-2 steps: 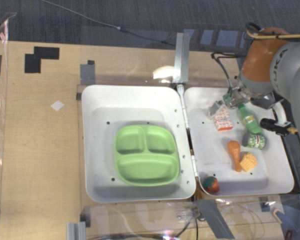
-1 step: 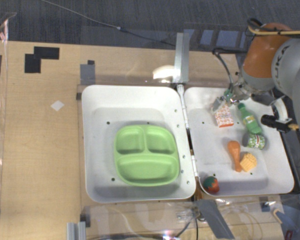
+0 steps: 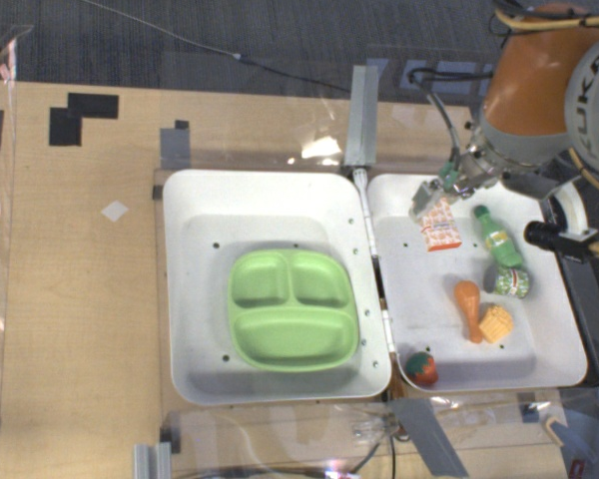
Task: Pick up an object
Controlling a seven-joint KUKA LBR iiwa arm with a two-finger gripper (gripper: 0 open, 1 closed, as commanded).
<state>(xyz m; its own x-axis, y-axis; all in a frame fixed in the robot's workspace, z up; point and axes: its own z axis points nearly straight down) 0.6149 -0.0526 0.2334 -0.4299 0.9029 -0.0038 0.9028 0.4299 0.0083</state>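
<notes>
Down at the front of my right bin (image 3: 569,362), in its near left corner, sits a little red toy tomato (image 3: 420,368) with a green top. Just up from it lies an orange toy carrot (image 3: 468,307), and a yellow piece of toy corn (image 3: 495,323) touches its lower end. Next to them is a small round green can (image 3: 511,282), and a green toy bottle (image 3: 497,236) lies tilted right above it, touching it. Farther back lies a small red and white packet (image 3: 439,231), flat on the white bin floor. My tool (image 3: 445,185) hangs at the back of this bin, just above that packet, at the end of my grey arm with the orange band (image 3: 535,88). I cannot tell how wide the tool is, and I see nothing in it. All the toys lie loose in the right bin. Beside it on the tabletop (image 3: 70,297) is my left bin (image 3: 190,367), and a light green tray (image 3: 294,308) with three parts rests in the middle of it.
</notes>
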